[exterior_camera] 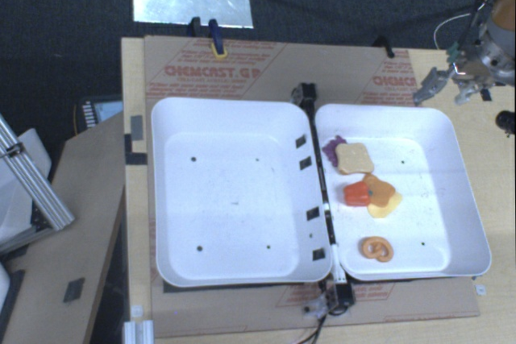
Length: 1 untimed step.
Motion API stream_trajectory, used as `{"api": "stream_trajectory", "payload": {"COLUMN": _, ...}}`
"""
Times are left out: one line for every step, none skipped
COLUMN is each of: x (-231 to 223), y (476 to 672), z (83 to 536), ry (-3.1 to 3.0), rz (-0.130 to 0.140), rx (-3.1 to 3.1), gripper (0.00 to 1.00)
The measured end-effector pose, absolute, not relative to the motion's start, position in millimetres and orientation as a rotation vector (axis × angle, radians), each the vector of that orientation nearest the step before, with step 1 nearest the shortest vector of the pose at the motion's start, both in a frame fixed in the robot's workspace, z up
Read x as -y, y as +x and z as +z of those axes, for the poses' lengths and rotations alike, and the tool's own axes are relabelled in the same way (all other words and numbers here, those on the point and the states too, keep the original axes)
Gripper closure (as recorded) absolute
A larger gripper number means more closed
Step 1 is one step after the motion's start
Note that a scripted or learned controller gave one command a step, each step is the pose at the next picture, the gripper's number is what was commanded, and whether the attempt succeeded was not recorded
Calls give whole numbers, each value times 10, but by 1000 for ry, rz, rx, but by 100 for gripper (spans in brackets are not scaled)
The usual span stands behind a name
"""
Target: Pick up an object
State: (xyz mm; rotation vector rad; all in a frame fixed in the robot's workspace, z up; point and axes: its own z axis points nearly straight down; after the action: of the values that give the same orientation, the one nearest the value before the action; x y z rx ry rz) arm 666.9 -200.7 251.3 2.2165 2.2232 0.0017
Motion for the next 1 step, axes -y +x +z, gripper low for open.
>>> {"api": "stream_trajectory", "payload": {"x": 1128, "y": 6693, "z": 4873, "ry": 2199, "rz": 18, "rx": -2223, "gripper": 0}}
